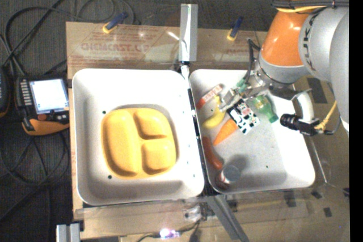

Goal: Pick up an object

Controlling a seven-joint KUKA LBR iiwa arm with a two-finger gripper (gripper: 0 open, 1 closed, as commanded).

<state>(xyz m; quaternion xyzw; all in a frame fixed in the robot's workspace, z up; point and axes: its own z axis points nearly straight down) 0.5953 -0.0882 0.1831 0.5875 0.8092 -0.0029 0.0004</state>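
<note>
Eyes on the cluster in the right-hand shallow white bin (295,170): a small white card-like block with coloured spots (245,117) lies around the bin's eleven o'clock, touching the tip end of an orange carrot-shaped toy (224,131) that slants down toward seven o'clock, with a yellow banana-like piece (213,119) just beside it and a green translucent bottle-shaped item (265,109) on its three o'clock side. They are heaped tight together, which is likely why the arm comes in right over them, since any closing there has something to catch. The gripper (245,92) hangs directly above the spotted block, at the pile's twelve o'clock, but whether it is spread or pressed together I cannot tell, and nothing is seen pinched in it. Further out, a reddish-brown sausage-shaped toy (211,154) and a grey round cup (231,172) lie along the bin's seven o'clock corner, well apart from the arm. Over at nine o'clock, the left white bin (91,99) carries a yellow three-compartment plastic tray (140,140), flat and central. Both bins sit on the brown counter (130,45).
</note>
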